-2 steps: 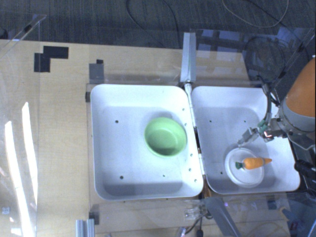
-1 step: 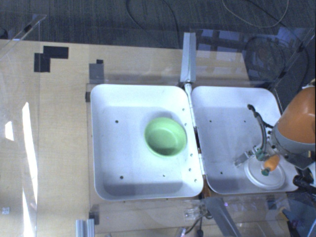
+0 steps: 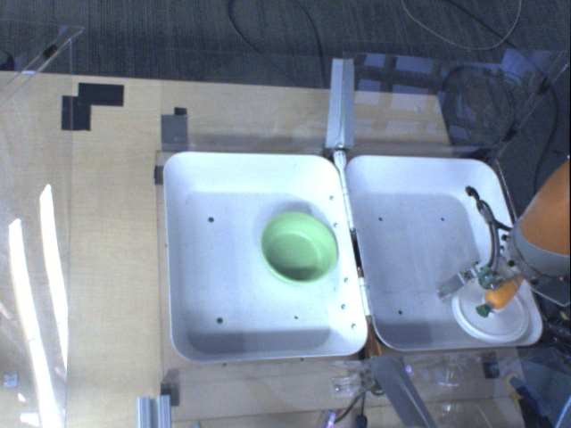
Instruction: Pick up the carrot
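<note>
At lower right of the frame, the small orange carrot (image 3: 500, 295) lies on a round white plate (image 3: 473, 319) in the right-hand white bin (image 3: 410, 239). The grey gripper (image 3: 477, 279) sits just beside it; whether it grips anything cannot be told. A green bowl (image 3: 299, 246) rests in the left-hand bin (image 3: 214, 257).

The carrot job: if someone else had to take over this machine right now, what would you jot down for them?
Gripper: low in the right bin's near right corner, right by the carrot; whether it is open or shut is not clear.
Carrot: lying on a small white plate in that corner.
Green bowl: in the left bin, not involved.
Done: the arm has reached the carrot.
Left: confirm a grasp, then lift the carrot off the plate.
</note>
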{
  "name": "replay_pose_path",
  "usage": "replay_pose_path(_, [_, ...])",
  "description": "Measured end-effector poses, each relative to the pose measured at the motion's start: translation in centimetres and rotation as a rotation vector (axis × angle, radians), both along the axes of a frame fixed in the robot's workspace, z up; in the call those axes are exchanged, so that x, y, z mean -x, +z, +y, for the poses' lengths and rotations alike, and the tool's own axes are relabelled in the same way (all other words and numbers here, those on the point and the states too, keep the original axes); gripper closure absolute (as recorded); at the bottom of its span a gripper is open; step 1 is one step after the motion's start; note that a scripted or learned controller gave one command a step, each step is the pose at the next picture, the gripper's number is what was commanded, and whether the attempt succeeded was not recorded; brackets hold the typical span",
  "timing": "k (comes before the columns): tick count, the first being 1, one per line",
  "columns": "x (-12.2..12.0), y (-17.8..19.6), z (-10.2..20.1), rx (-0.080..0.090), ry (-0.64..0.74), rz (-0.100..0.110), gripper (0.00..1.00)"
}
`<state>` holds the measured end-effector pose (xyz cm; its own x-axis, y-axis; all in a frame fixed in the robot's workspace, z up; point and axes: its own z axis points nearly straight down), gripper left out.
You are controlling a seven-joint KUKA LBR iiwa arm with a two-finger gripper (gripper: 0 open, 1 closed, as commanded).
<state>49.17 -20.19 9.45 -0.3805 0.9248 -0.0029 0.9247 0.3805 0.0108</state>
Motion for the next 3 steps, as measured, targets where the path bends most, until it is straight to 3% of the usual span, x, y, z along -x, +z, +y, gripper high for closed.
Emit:
replay_pose_path(1, [-0.3,1.2,0.1,0.001,0.002,-0.008,1.0])
replay_pose_path(2, [-0.3,1.2,0.1,0.001,0.002,-0.008,0.0])
replay_pose_path(3, [0.0,-0.5,-0.3,0.001,-0.284,-0.003,0.0])
